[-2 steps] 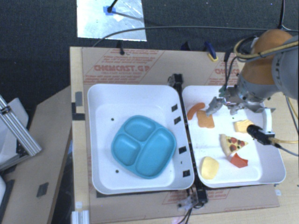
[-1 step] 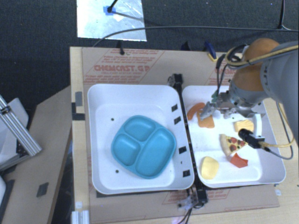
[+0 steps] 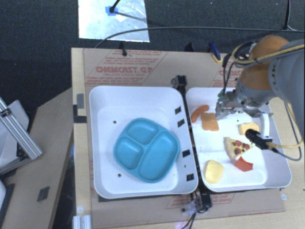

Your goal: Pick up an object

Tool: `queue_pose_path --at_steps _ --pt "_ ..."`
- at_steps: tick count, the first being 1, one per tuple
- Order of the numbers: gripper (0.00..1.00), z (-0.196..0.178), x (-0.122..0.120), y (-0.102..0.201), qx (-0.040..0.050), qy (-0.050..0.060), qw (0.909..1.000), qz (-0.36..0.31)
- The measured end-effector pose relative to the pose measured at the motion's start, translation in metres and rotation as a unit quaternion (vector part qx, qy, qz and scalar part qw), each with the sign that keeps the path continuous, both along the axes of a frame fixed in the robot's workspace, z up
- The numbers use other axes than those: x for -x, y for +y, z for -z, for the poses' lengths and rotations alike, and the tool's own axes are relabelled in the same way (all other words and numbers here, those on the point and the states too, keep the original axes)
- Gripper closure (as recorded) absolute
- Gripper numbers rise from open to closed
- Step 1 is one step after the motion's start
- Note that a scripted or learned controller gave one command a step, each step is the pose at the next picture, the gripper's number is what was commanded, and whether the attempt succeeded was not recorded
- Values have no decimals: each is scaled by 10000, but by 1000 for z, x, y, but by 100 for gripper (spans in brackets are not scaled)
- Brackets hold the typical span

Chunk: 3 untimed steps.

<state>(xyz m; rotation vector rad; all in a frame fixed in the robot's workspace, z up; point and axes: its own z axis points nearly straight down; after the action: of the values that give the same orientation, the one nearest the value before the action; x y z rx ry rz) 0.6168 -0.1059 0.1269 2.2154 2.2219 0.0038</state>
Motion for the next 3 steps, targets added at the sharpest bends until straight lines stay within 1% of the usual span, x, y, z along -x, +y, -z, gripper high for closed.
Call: queue_pose_path --at_steps 1,2,3 --pt "100 -44 0 3 -3 2 10000 -6" --pt "100 -109 -3 1 3 -23 10000 -12" --pt "100 -108 -4 1 -3 4 10000 -13"
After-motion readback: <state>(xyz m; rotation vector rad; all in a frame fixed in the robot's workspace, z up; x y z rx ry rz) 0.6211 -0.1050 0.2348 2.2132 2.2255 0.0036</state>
